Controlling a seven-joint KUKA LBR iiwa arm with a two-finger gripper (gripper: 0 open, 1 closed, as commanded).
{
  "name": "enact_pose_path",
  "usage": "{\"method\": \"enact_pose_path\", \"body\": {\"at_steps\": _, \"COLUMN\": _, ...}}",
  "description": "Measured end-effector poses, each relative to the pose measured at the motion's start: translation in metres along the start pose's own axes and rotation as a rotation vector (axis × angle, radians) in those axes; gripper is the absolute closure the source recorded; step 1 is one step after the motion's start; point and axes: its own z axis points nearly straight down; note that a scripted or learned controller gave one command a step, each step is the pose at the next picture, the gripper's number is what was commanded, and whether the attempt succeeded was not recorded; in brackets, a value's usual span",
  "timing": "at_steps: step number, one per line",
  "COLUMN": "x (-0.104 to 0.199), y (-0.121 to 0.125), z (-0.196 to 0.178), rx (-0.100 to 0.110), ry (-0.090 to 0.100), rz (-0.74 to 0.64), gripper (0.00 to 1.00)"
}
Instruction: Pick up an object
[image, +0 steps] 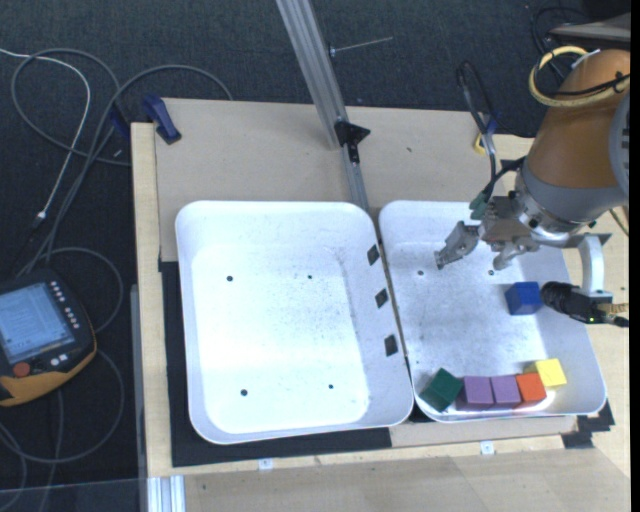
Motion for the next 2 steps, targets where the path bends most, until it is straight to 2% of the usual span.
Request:
{"method": "enact_pose_path", "body": {"at_steps": 1, "x": -0.085, "y": 0.019, "z": -0.045, "rx": -0.008, "ry": -0.007, "rz": 0.006, "gripper": 0.0}}
{"method": "enact_pose_path", "body": {"at_steps": 2, "x": -0.129, "y": 0.006, "z": 0.109, "rx": -0.015, "ry": -0.006, "rz": -0.001, "gripper": 0.0}}
